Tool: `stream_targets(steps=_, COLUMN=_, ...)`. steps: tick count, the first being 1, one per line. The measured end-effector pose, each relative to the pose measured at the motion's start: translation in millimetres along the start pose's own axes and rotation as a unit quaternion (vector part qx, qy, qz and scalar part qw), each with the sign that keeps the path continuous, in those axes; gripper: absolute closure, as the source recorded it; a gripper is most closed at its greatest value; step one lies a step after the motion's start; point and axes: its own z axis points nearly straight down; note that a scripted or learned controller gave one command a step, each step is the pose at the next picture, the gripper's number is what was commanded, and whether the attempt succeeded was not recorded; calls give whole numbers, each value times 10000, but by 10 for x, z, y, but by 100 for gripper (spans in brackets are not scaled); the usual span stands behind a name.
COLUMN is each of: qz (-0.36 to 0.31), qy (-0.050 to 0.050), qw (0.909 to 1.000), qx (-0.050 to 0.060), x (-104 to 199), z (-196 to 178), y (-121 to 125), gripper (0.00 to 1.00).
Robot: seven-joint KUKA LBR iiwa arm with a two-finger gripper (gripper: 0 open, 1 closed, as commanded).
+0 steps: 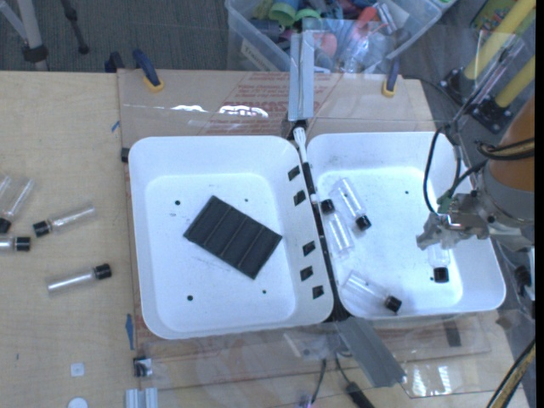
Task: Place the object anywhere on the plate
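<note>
Clear vial under the hand in the right bin; dark plate in the left bin.

A clear vial [437,266] with a black cap lies at the right bin's [399,147] right side, directly below the hand [442,236]; whether the hand grips it cannot be told. Three more capped vials [350,206] lie further left. The ridged plate [233,236] lies flat in the left bin [212,147], well apart. Loose vials [78,277] rest on the table [59,126].

Plate [233,236] in left bin [153,164], vials [349,206] in right bin [391,147] — end effector [439,238] above them.
</note>
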Motion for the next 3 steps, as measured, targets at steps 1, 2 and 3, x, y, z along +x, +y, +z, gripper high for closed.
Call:
stream_targets(steps=1, qz=-356, qy=7, qw=9994, qx=31, x=833, z=206, y=92, gripper=100)
stream_targets(steps=2, qz=-771, qy=-2, qw=9970, qx=5, x=1587, z=58, y=924, gripper=100)
stream_targets(steps=3, qz=-3009, qy=-6, qw=9537, qx=-18, x=2063, z=182, y=1386, gripper=100)
